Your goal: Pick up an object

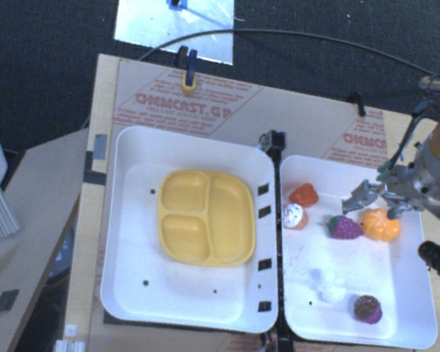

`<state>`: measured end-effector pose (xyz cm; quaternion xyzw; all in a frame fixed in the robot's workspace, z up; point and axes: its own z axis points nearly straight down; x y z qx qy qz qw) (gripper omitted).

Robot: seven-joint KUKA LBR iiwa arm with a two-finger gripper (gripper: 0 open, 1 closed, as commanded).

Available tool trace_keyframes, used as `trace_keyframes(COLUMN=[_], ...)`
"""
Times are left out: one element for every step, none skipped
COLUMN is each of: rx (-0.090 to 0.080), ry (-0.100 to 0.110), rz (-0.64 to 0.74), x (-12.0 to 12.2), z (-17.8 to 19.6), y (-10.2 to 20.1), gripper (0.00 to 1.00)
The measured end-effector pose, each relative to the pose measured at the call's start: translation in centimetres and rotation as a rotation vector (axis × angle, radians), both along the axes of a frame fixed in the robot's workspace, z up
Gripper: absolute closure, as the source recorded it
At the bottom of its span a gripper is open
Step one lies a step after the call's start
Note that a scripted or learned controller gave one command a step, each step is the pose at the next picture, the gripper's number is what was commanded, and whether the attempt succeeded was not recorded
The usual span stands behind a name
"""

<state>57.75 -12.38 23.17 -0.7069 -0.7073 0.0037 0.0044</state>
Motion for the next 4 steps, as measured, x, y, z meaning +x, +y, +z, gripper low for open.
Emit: trace_keyframes(rx=[-0.001, 0.000, 0.000, 0.000], ry=[-0.013, -0.008, -0.010, -0.010], rz=[0.002, 0.001, 0.000, 0.000], x=[0.2, 0.0, -0.2, -0.2], z=[0.7, -5.2, -9.4, -14.6], y=[0.0, 0.9, 1.4, 1.4], gripper=[0.00, 0.00, 0.00, 0.00])
